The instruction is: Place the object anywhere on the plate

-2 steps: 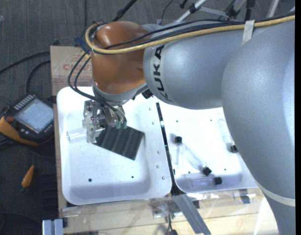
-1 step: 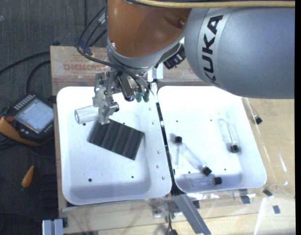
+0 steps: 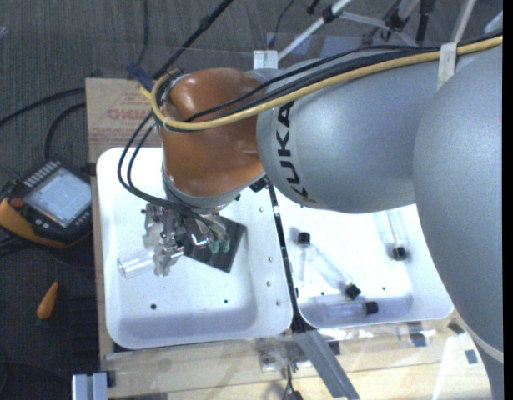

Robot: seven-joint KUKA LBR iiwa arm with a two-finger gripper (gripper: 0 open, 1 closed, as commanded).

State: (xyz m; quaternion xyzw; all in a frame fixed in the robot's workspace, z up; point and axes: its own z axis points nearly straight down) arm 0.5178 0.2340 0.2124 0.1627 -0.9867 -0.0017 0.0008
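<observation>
Clear plastic is what the task's thing seems to be: a short tube (image 3: pixel 133 265) lying on the floor of the left bin (image 3: pixel 189 327), just to the view-left of the jaws. Its long axis runs nearly across the view, and its near end points at the jaws and reaches in among the metal parts there. Whether that end is touching them or is gripped, I cannot tell, and the clutter of metal at the wrist hides whether the jaws are open or closed.

On the other side, just to the view-right of the jaws and partly under them, lies the dark flat plate (image 3: pixel 224 252), with one corner turned toward the bin's near wall. So the tube, jaws and plate sit almost in one line, with the jaws between the two.

By my judgement, the coming move turns on a short carry along the tube's own axis, from the jaws' left over to their right. If the tube is not truly gripped, it would stay behind.
</observation>
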